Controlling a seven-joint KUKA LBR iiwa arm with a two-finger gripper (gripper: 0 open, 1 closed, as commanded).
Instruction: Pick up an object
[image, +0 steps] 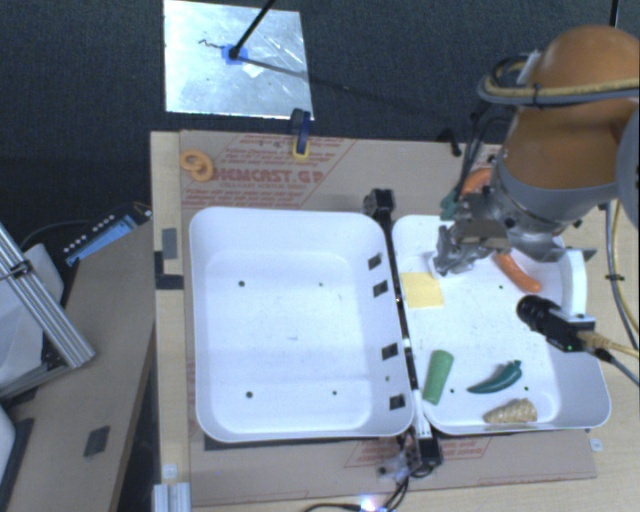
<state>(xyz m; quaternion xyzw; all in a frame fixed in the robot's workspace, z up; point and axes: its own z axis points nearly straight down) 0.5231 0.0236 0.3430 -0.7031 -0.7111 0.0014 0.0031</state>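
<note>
On the left sits the left bin (290, 320), a shallow white tray with only a few dark specks on its floor. Behind it, on the cardboard sheet (270, 165) under both bins, lie a small tan ring (196, 164) and a yellow clip (300, 138), and farther back a shiny metal plate (238, 58) rests on the dark floor.

A row of black clips (390, 320) runs along the seam where the two bins meet. Just past it, in the right bin (470, 320), a flat yellow square (422, 290) lies near the upper left part of the floor. Toward the front edge rest a pale green cylinder (437, 376), tilted slightly, then a dark green pepper-shaped piece (497, 377) beside it, and a tan ridged piece (511, 411) just in front of the pepper.

The arm (570, 110) comes in from the right, its orange band bulking over the bin's far right corner and its wrist bent downward. The gripper (455, 255) hangs over the upper part of the right bin, just right of the yellow square; whether it touches the floor cannot be told. An orange carrot-like piece (517, 272) lies just right of the gripper, partly under the wrist. A black cylindrical attachment (545, 320) juts out lower on the right side.
</note>
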